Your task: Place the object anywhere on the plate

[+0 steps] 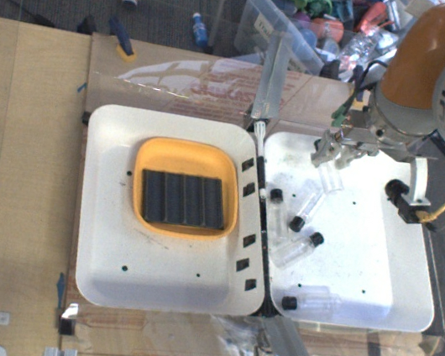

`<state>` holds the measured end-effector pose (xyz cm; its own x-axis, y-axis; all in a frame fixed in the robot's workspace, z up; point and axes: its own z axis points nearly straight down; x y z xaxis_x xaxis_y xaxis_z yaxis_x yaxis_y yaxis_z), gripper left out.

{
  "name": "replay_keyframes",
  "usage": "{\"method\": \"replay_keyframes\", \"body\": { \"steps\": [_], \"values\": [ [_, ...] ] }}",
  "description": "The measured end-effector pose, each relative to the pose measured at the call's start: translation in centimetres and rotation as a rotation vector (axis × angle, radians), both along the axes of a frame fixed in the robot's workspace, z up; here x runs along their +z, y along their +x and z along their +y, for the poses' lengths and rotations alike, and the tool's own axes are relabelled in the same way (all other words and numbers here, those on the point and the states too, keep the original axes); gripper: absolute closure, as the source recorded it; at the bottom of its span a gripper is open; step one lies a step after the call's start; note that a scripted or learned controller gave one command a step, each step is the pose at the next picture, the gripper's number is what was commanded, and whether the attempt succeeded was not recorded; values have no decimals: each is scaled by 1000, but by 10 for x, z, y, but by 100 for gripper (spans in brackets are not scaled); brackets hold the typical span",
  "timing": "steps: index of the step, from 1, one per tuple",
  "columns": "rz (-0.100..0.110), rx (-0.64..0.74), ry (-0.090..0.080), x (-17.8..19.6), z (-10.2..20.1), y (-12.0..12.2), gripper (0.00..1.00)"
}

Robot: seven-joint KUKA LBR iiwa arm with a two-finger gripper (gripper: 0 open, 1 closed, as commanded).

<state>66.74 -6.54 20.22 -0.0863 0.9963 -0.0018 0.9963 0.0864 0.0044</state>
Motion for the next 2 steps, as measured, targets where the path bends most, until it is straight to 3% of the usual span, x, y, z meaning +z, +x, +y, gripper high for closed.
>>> {"method": "replay_keyframes", "body": {
  "steps": [1, 2],
  "values": [
    [-1, 191, -1, 35, 17, 0, 100],
    [-2, 270, -2, 57, 16, 0, 100]
  ]
}}
